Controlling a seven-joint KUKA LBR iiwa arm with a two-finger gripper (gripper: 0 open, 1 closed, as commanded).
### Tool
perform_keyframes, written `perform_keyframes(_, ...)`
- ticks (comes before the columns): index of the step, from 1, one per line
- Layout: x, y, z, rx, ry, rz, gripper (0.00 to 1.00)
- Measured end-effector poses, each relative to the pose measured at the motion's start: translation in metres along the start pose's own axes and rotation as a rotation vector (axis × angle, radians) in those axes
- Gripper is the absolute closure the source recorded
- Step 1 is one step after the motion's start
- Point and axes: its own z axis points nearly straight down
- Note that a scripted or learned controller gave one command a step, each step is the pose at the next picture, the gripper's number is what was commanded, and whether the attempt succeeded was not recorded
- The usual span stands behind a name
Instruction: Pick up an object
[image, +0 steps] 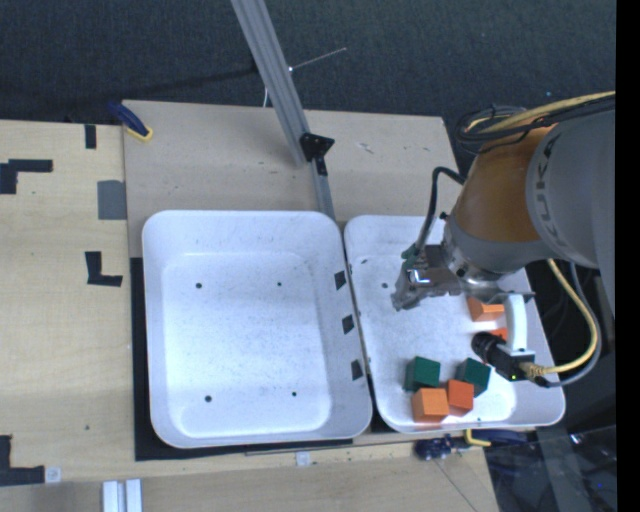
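The gripper hangs over the right bin; its open-or-closed state cannot be determined. The blocks lie clustered at the near end, toward the viewer from the gripper.

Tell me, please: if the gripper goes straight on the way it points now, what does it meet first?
The gripper points down into the right bin, over bare floor. It would likely meet that white floor first. The green block and orange block lie nearer the camera, off its line, though depth is hard to judge.
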Motion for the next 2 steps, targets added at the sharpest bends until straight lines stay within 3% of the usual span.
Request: perform_keyframes(2, 0.103, 0.033, -0.021, 0.001, 0.0, 0.0, 1.0)
